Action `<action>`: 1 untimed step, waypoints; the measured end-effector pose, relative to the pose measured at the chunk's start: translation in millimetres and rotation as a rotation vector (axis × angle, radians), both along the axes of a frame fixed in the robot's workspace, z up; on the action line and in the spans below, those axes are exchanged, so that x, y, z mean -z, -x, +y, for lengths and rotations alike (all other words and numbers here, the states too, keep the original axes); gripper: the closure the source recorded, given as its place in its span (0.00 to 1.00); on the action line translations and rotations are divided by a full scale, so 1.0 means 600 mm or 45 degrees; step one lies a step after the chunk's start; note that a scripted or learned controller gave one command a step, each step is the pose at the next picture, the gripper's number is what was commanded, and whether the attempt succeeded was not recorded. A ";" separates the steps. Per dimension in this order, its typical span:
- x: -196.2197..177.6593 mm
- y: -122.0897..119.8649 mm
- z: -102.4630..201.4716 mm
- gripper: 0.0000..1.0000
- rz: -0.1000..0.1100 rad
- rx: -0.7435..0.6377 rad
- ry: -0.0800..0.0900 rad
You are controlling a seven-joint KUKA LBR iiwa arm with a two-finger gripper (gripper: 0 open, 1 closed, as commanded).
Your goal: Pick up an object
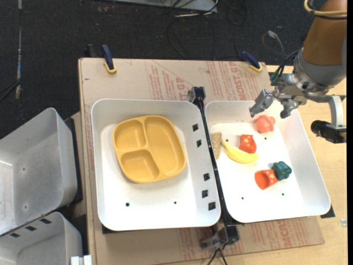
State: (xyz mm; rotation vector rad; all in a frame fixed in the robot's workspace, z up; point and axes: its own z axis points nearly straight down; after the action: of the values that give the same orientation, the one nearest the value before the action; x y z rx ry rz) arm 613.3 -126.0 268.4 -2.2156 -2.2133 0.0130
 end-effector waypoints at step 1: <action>-0.013 -0.003 0.001 0.00 -0.016 -0.003 0.002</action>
State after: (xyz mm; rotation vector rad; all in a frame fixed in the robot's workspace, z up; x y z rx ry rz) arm 615.2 -125.5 276.3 -2.2201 -2.2230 0.0003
